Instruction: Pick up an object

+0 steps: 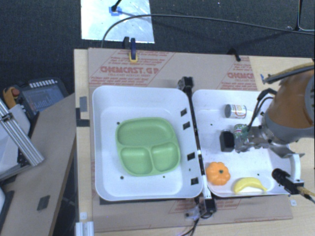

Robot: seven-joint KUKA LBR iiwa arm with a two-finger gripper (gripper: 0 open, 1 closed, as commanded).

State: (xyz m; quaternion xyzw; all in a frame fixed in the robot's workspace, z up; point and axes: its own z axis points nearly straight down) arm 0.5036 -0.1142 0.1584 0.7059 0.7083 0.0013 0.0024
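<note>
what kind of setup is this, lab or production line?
Likely a robotics lab bench: two white bins clipped onto cardboard, toy items like a small pumpkin and banana, and a teach pendant lying beside the bench.

can (236, 111) on side, right bin rear | pumpkin (218, 173), banana (249, 185) at front

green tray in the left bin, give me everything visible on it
The green tray is a pale green, matte, plastic-looking divided plate, a rounded rectangle with a raised rim. It has three compartments: one wide one along the far side and two smaller ones side by side nearer the camera. Nothing lies in them. It sits flat, slightly rotated, about mid-floor in the left bin, apart from its walls. The gripper is over the right bin.
</note>
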